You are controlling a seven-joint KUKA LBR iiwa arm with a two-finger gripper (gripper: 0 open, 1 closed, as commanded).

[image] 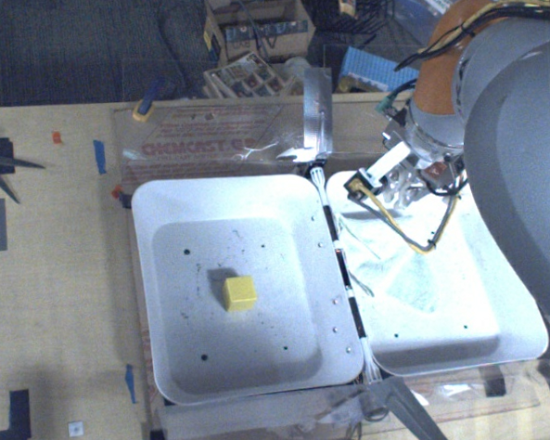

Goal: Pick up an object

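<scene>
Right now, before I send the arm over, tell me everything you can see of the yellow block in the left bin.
The yellow block is a small cube-like piece, plain bright yellow, solid-looking, maybe foam or plastic. It sits flat on the floor of the left bin, slightly left of the floor's middle, turned a little askew to the bin's walls. Its top face is lit and a dark shadow falls up and left of it. Nothing touches it but the bin floor; the hand is over the right bin, well apart.

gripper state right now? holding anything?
Gripper: over the right bin's far end; open or closed cannot be told. Yellow block lies in the left bin, not held.
</scene>
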